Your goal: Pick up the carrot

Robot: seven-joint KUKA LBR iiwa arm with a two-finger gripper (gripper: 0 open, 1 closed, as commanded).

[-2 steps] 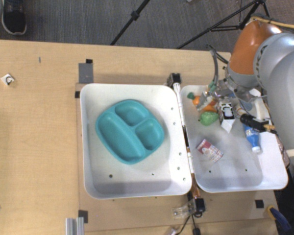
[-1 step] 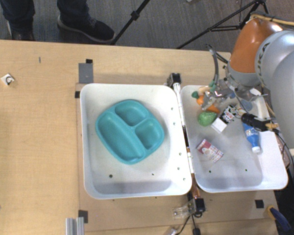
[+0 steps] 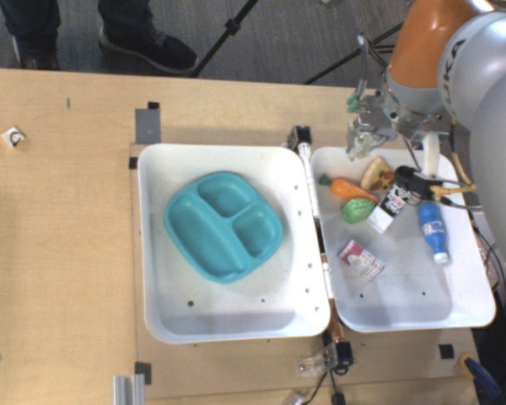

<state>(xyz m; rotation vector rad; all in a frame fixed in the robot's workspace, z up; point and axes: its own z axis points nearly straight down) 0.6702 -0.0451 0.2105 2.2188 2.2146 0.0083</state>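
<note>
The grey arm (image 3: 481, 66) reached in from the right, its orange band (image 3: 426, 32) high above the far edge of the right bin (image 3: 405, 310). The wrist pointed downward and to the left, carrying the gripper (image 3: 364, 142) over the bin's far left corner. How its fingers stood could not be made out at this angle; nothing showed between them.

The carrot (image 3: 352, 189) lay in the far left part of the right bin, near the divider between the two bins. Its long axis ran roughly left to right, tilted a little, with the green-topped end toward the left and the orange body toward the right. The gripper hung above and slightly behind it, apart from it.

Just beside the carrot lay a green round item (image 3: 357, 211), and a small white and black carton (image 3: 388, 209). A blue bottle (image 3: 433, 233) lay farther right. A small red and white packet (image 3: 361, 260) rested nearer the middle. The left bin (image 3: 177, 310) held a teal divided plate (image 3: 224, 224).
</note>
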